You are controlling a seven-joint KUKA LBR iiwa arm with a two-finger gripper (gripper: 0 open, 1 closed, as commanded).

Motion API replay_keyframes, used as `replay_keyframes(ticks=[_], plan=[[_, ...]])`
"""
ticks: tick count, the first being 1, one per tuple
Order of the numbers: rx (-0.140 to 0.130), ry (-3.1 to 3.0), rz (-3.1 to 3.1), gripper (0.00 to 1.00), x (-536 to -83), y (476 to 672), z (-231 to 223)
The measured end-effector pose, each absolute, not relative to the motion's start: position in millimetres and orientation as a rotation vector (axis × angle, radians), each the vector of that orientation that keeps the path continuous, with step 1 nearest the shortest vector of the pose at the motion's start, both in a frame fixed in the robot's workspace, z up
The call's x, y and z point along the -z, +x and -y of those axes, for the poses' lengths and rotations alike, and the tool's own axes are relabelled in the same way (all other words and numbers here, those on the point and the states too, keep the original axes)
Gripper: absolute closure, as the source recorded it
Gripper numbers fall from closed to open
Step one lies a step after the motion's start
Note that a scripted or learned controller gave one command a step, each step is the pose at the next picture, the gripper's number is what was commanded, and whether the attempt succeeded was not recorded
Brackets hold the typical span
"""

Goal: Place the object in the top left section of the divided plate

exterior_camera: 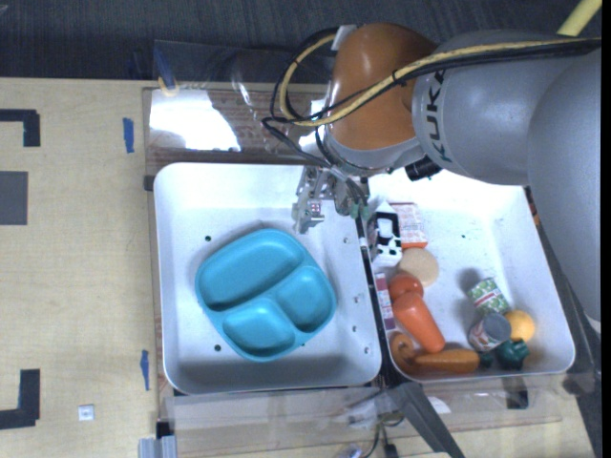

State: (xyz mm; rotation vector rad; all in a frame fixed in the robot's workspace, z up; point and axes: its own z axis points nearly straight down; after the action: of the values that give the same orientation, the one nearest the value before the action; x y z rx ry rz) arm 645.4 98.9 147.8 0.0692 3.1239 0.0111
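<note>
A grey robot arm (496,103) with an orange band is reaching in from the right, its gripper (320,203) hanging over the upper right corner of the left bin (181,256), close to the wall it shares with the right bin (544,256). The jaws are pointing down, and I cannot tell how wide they are standing or whether anything is sitting between them; the metal there is small and blurred.

A blue divided plate (265,294) is lying in the middle of the left bin, turned at an angle, with one long section along its upper left and two smaller sections below and to the right. All three sections are looking bare. The gripper is hovering just beyond the plate's upper right rim, not over the target section.

The right bin is holding the loose objects: a small carton (409,222), a black-and-white piece (386,239), a pale round item (420,267), an orange carrot-like shape (420,318), a small can (491,330) and a yellow ball (520,325).

To do this step well, the gripper probably needs to be travelling down and left until it is centred over the long upper left section, lowering close before releasing, so the object is not bouncing over a divider.
</note>
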Motion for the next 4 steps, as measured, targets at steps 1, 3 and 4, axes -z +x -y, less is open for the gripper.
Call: replay_keyframes(ticks=[1, 3, 4], plan=[[-0.008, -0.347, -3.090, 1.00, -113, 650.9, -134], [-0.019, 0.467, -3.079, 1.00, -108, 676.1, -225], [-0.010, 0.838, -3.017, 1.00, -183, 661.0, -226]])
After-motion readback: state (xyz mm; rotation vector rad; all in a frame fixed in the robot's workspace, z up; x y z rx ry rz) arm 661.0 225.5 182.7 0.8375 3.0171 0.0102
